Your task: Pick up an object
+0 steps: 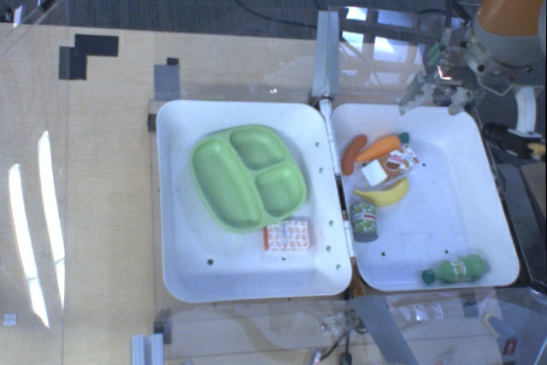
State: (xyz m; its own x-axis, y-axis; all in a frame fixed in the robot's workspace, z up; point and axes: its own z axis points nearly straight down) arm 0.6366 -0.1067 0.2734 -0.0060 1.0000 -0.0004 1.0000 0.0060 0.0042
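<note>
Two shallow white bins sit side by side on the bench. The left bin (184, 269) carries a green divided plate (248, 176) with three compartments, and a small red-and-white patterned packet (286, 236) lies just below the plate's lower right edge. The right bin (479, 209) holds a cluster of items toward its left side: a red sausage (353, 153) next to the dividing wall, an orange carrot (380, 149) tilted beside it, a small wrapped snack with a white square on it (389, 167), a yellow banana (384, 193) just under that, and a small can with a green label (364, 221) below the banana. A green bottle (455, 270) lies on its side near the bin's lower right corner, well apart from the cluster. The gripper (436, 91) hangs over the upper edge of the right bin, above and to the right of the carrot, touching none of the items; its fingers appear spread apart with nothing between them.
</note>
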